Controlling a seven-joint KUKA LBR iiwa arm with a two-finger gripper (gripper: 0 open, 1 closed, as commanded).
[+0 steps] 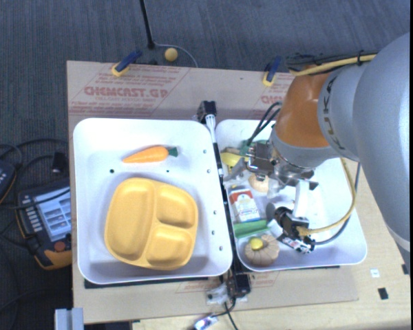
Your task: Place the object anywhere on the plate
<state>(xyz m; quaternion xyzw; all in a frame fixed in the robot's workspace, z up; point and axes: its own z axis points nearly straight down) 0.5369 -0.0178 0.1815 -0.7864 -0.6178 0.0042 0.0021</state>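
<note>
A yellow plate [151,221] with three compartments lies in the left bin [89,150]. An orange toy carrot [148,155] rests on the bin floor just beyond the plate. My gripper [261,177] hangs low over the right bin [330,253], among small items there. The wrist hides its fingertips. A pale round item [260,182] sits right at the gripper. Near it lie a yellow piece [229,159], a red and white carton [244,205], a green strip [250,225] and a tan round toy with a yellow top [260,248].
The grey arm with its orange band [306,115] covers much of the right bin. A black ridge [220,184] separates the two bins. Cables [330,225] loop over the right bin's floor. Blue and yellow clamps [127,62] hold the cardboard sheet at the back.
</note>
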